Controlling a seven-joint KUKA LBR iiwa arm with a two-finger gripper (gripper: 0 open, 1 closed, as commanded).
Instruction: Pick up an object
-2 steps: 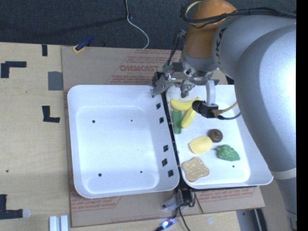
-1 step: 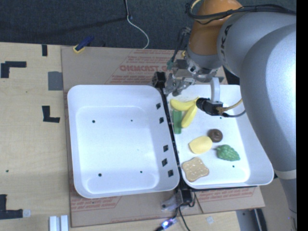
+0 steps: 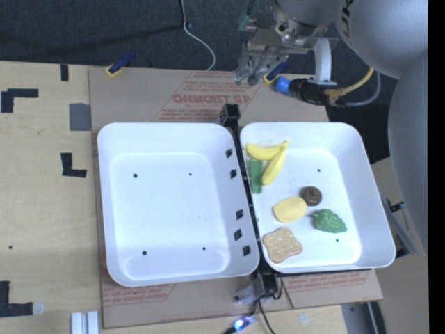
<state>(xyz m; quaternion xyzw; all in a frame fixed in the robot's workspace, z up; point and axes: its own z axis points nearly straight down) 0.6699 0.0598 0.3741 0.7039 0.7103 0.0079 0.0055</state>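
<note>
My gripper [image 3: 252, 72] hangs high above the bench, behind the far edge of the right bin [image 3: 351, 141], with nothing visible between its fingers. In the right bin lie a yellow banana [image 3: 270, 157] over a green piece [image 3: 256, 175], a yellow lemon-like lump [image 3: 289, 209], a small brown round thing [image 3: 311, 196], a green leafy piece [image 3: 328, 221] and a tan cracker [image 3: 281, 244]. All of them rest apart from the gripper.
The left bin [image 3: 111, 186] stands beside the right one, joined by a black clip strip [image 3: 238, 186]. Both sit on a cardboard sheet [image 3: 195, 99]. Cables and a blue connector [image 3: 281, 85] hang near the wrist. The grey arm [image 3: 410, 61] fills the right side.
</note>
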